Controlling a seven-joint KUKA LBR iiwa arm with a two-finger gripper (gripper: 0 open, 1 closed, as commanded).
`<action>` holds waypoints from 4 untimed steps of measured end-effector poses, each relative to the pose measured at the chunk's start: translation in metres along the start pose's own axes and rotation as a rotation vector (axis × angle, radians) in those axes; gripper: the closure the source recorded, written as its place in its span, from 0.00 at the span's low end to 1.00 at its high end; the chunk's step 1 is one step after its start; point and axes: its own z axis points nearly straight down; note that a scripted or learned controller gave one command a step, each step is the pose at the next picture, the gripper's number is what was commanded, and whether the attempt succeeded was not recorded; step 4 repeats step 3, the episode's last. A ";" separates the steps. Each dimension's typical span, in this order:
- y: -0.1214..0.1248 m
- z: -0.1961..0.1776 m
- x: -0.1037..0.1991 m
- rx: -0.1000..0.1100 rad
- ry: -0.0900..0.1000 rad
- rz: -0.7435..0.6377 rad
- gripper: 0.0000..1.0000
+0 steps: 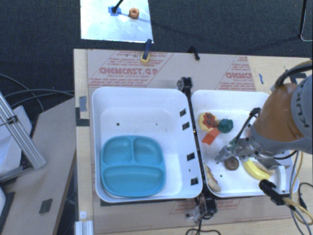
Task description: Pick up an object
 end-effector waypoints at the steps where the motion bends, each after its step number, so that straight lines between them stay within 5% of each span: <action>1: -0.003 0.033 0.013 -0.007 -0.001 0.000 0.00; 2: -0.002 0.021 0.012 -0.011 -0.003 0.000 1.00; 3: 0.006 -0.073 0.097 -0.018 0.003 -0.013 1.00; 4: 0.006 -0.073 0.097 -0.018 0.003 -0.013 1.00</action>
